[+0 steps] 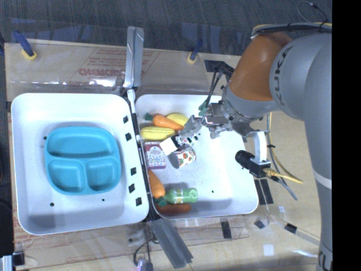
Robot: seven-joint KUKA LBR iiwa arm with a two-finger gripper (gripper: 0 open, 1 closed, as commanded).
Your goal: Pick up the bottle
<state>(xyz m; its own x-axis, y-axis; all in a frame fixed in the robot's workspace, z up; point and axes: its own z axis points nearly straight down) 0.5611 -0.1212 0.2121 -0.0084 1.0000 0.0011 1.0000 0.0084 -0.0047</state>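
Note:
The bottle [181, 195] is small and green, and it lies on its side near the front wall of the right bin [225, 191]. An orange carrot [156, 185] touches its left end, and a red-brown item [175, 209] lies just in front of it. My gripper [188, 133] hangs over the middle of the same bin, well behind the bottle. It sits just above a small round can [184, 157] and a white piece [168, 146]. Nothing shows between it and the bottle.
At the back left of the right bin lie a carrot [167, 122], a yellow lemon-like item [177, 118] and a yellow banana-shaped item [156, 132]. A maroon packet [155, 155] lies by the left wall. The left bin [28, 151] holds a blue divided tray [83, 158].

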